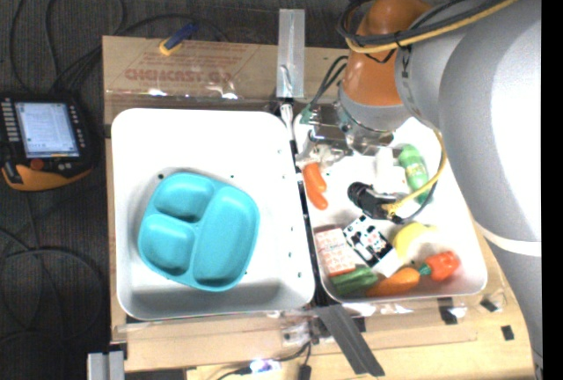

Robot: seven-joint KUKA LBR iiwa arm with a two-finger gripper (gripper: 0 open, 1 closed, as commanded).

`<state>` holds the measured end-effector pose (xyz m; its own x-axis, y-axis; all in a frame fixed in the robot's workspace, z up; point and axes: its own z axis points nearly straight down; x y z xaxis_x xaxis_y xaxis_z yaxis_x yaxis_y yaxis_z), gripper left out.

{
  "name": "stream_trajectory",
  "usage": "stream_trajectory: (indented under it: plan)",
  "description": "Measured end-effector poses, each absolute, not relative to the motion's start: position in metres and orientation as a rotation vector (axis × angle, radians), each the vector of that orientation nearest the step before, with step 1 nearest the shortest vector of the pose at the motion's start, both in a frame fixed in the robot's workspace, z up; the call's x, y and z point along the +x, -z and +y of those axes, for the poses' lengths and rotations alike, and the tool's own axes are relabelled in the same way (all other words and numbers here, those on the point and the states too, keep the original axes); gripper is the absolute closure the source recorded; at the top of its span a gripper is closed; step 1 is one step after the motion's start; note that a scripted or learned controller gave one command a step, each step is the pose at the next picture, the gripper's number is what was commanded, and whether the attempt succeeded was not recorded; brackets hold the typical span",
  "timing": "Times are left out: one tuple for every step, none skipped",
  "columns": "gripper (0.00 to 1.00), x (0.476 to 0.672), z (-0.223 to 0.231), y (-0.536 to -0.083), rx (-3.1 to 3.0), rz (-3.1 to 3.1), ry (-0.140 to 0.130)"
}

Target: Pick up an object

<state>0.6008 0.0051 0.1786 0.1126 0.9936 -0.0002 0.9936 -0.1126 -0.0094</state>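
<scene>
Camera view, looking down at a slant on both bins.

Step in hand: the approach. The gripper is low over the far end of the right bin, close to the wall it shares with the left bin. Nothing is seen held, so I judge the pick not yet made.

Pincer: the wrist and orange band hide the business end. Whether it is released or clenched cannot be told from this angle, nor whether it touches anything. No object is visibly gripped.

Nearest candidate: an orange carrot-shaped piece, lying in the right bin along the shared wall, just beside the gripper on its near side. Contact between the two cannot be confirmed.

Other contents of the right bin:
- a green bottle near the far right side;
- a black-and-white patterned block at mid-bin, touching a yellow banana;
- a red pepper, a second orange carrot and a green vegetable, crowded along the near wall;
- a reddish printed card beside the block.

Left bin: a teal divided plate, well apart from the gripper.

Next move, as a judgement: a short shift toward the orange piece, a descent with the jaws set across its narrow width, then a closure. The shared wall leaves little room on that side, and a collision or glancing miss is the likely fault.
</scene>
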Motion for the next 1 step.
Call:
stream_trajectory:
  plan:
    - [1.0,0.6114,-0.0289,-0.1792,-2.333,-2.095,-0.009]
